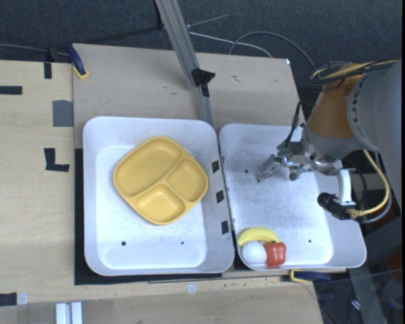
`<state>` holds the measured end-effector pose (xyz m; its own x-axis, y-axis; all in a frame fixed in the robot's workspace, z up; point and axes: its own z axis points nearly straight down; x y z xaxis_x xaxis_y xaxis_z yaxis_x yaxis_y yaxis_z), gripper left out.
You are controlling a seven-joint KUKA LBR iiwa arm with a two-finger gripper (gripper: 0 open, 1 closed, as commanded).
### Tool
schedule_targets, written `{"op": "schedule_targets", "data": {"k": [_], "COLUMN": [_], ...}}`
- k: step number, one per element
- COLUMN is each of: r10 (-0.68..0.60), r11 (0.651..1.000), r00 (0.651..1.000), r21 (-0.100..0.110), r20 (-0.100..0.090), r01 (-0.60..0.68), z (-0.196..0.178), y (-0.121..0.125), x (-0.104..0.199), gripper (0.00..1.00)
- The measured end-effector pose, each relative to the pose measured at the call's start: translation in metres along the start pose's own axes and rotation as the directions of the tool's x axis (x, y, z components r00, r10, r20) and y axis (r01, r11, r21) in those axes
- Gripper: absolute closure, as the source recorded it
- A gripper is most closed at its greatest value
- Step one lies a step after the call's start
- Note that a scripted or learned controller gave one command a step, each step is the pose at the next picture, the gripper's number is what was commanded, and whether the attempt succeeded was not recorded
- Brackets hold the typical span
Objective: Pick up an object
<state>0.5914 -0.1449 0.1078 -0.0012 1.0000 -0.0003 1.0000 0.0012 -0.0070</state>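
Two white bins are seated side by side on the bench. The left bin is occupied by a yellow divided plate, lying flat. The arm is positioned over the upper part of the right bin. The claw is seen with fingers parted and nothing gripped. A yellow piece, white ball and red piece are clustered in the near left corner of the right bin, well apart from the claw.
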Motion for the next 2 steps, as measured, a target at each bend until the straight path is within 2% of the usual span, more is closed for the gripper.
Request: {"op": "schedule_targets", "data": {"k": [1, 2], "r10": [-0.001, -0.002], "r11": [1.000, 1.000], "r00": [1.000, 1.000], "r21": [-0.006, -0.005], "r20": [0.001, 0.000], "r01": [0.001, 0.002], "z": [0.020, 0.009], "y": [0.000, 0.000], "x": [0.000, 0.001], "gripper": [0.00, 1.00]}}
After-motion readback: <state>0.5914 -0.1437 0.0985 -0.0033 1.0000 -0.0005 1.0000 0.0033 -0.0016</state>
